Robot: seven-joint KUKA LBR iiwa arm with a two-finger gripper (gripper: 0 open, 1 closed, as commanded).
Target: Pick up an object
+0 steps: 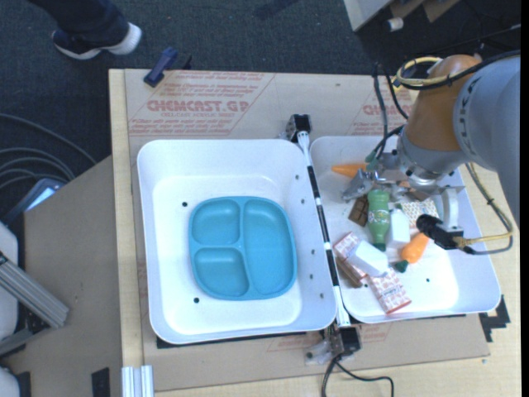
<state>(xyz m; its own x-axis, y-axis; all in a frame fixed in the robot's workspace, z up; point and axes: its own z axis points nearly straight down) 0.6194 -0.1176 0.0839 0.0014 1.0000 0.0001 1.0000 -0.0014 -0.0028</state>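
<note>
— Nearest us, what sits at the front of the right bin (pixel 475 300)?
— Small packets: a red-and-white snack packet (pixel 388 291) by the front rim, a white box (pixel 364 259) just behind it.
— And the left bin (pixel 157 222)?
— It carries a blue divided plate (pixel 242 247), nothing on it.
— Farther back?
— A green bottle (pixel 378 215) lies amid the clutter, an orange carrot-like piece (pixel 416 248) beside it, another orange piece (pixel 349 170) toward the far rim.
— Where is the end effector (pixel 388 182)?
— Low over the bottle's far end; whether it is wide or narrow, I cannot tell.
— Which step?
— I judge it the reach to grasp. Next calls for closing on one item cleanly, then lifting clear.
</note>
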